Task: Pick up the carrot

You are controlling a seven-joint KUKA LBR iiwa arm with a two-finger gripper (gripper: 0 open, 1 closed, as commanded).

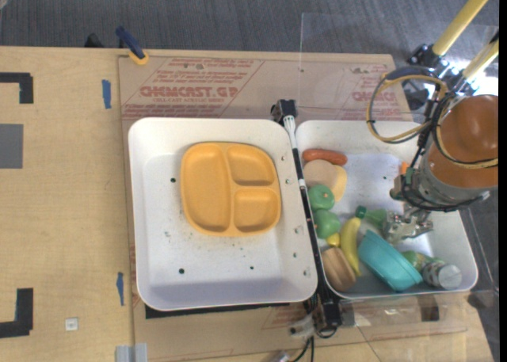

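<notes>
Left bin (150,218): white, shallow, holds an orange divided plate (231,188) lying flat, three compartments, roughly centred, a little toward the far side. Dark specks scattered on the bin floor near the plate's front edge.

Right bin (467,249): crowded with toy food along its left wall. Carrot (325,156) at the far-left corner, lying across, orange-red, just beside the divider between the bins. Touching a pale beige piece (326,177) right below it. Next down: green vegetable (321,198), then a lighter green piece (328,224), yellow banana (349,237) upright-ish, brown bread-like item (339,268) at the near-left corner. Teal bowl (388,264) tilted, near front centre. Clear bottle (441,275) lying at the near-right corner.

Gripper (407,224) down inside the right bin, right of centre, just above the teal bowl and well apart from the carrot. Fingers: state can't be told, too small and cluttered. Nothing visibly between them. Orange band of the arm (469,135) directly above, cables looping at the far-right.

Cardboard sheet (238,87) under both bins on the bench.
</notes>
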